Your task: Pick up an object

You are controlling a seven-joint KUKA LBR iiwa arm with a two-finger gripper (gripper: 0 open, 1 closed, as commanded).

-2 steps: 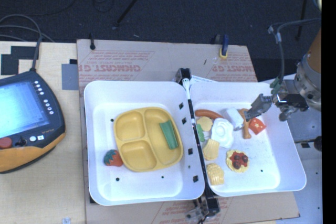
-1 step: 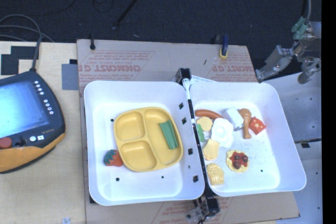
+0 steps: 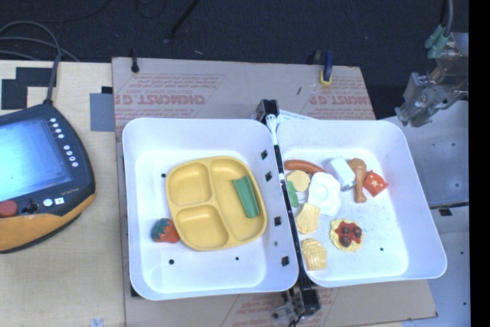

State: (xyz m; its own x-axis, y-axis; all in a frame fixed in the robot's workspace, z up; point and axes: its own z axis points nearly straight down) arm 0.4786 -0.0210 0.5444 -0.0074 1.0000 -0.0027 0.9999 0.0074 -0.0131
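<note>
The right bin (image 3: 417,241) holds several toy foods: a red sausage (image 3: 305,165), a fried egg (image 3: 324,193), a white piece (image 3: 341,171), a brown drumstick (image 3: 357,178), a red wedge (image 3: 374,183), a small pizza (image 3: 347,234) and two yellow ridged pieces (image 3: 308,218) (image 3: 314,253). In the left bin (image 3: 145,256) lies a yellow divided tray (image 3: 200,224) with a green block (image 3: 246,196) in its right compartment. A small red and green fruit (image 3: 164,230) sits left of the tray. My gripper (image 3: 419,108) hangs beyond the right bin's far right corner, apart from every object.
A teach pendant (image 3: 38,172) with a lit screen rests at the left on the bench. Brown cardboard (image 3: 199,92) lies under both bins. A blue and yellow clamp (image 3: 327,71) stands at the cardboard's far edge. Cables run over the dark floor behind.
</note>
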